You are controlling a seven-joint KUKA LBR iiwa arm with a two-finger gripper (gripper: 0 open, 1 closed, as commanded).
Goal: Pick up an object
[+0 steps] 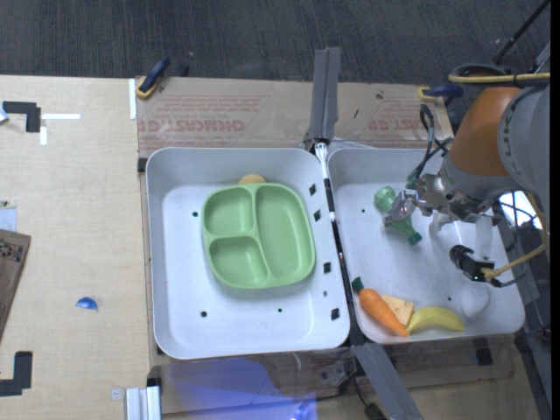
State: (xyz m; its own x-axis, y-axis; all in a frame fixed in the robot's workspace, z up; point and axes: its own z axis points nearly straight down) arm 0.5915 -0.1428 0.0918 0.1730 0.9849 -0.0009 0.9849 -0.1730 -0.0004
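Camera view, arm: the grey arm point(525, 138) enters from the right edge, its orange band point(479, 134) sitting above the wrist, and it bends down over the right bin point(437, 331).
Camera view, gripper: the gripper point(404, 210) hangs low over the upper left part of the right bin, its metal end pointing toward the divider between the bins.
Camera view, jaws: the view does not let me tell how they stand; the tip is small and partly merged with the green thing under it.
Camera view, green object: a small green object point(386, 200) lies in the right bin just beside the gripper tip, touching or nearly touching it; whether it is held I cannot tell.
Camera view, other graspable things: a carrot point(381, 310), a pale yellow wedge point(400, 308) and a banana point(437, 320) lie together at the near edge of the right bin, the carrot nearest the divider.
Camera view, left bin: the left bin point(175, 322) holds a green divided plate point(259, 234), with a small yellow thing point(252, 179) peeping out behind its far rim.
Camera view, writing: the cardboard sheet point(227, 116) behind the bins bears red print, upside down to this camera and too faint to read with certainty.
Camera view, bench: a blue clip point(154, 74) lies at the cardboard's far left corner, and a small blue piece point(86, 304) rests on the wooden surface left of the bins.
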